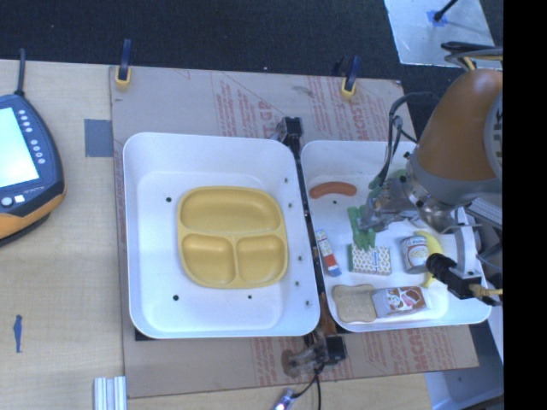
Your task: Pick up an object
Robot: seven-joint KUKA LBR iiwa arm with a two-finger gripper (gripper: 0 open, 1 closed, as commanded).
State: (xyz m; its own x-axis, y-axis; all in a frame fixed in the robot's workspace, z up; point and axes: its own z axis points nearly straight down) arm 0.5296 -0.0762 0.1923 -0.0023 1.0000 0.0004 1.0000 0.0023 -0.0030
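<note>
The right bin [342, 156] holds a brown sausage [332, 190], a green flat piece [359, 230], a checkered green-and-white packet [371, 260], a small white-red-blue tube [326, 254], a small can [414, 252], a yellow banana-like piece [432, 244], a tan slab [354, 302] and a red-and-white packet [402, 300]. My gripper [374, 214] reaches down from the right, just over the upper end of the green piece. Nothing shows between its fingers.
The left bin [145, 229] holds a yellow divided plate [232, 235]. A teach pendant [26, 165] lies at the far left of the bench. Clamps [348, 79] hold the cardboard at the back. The arm's orange-banded body [457, 135] covers the right bin's far right side.
</note>
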